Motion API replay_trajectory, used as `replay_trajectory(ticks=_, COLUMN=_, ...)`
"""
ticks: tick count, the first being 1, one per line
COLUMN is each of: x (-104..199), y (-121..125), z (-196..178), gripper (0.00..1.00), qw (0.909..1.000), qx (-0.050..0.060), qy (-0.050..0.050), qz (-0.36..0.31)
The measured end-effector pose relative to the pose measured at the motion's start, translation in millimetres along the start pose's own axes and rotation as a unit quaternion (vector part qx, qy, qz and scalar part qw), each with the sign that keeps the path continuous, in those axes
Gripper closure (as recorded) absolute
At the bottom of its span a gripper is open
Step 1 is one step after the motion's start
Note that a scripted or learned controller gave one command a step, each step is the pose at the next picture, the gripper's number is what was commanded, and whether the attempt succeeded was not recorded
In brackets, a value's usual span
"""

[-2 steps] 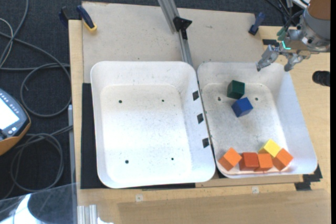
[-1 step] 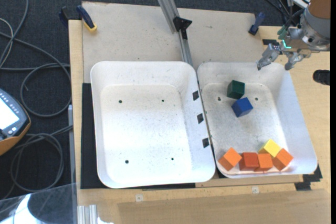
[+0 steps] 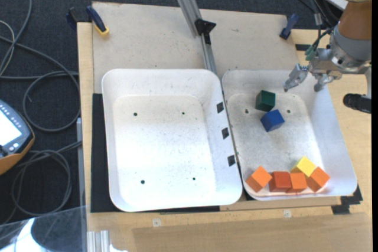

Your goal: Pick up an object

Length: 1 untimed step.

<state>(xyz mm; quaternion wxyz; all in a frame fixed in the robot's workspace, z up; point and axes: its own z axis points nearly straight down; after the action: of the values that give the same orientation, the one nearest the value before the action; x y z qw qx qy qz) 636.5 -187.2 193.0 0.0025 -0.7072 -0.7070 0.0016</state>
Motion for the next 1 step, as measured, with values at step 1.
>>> replay_trajectory(ticks=1, x=2.8, y=5.5, z=44.2, gripper=0.0, qw=1.0, qx=0.0, qy=0.0, qz=-0.001)
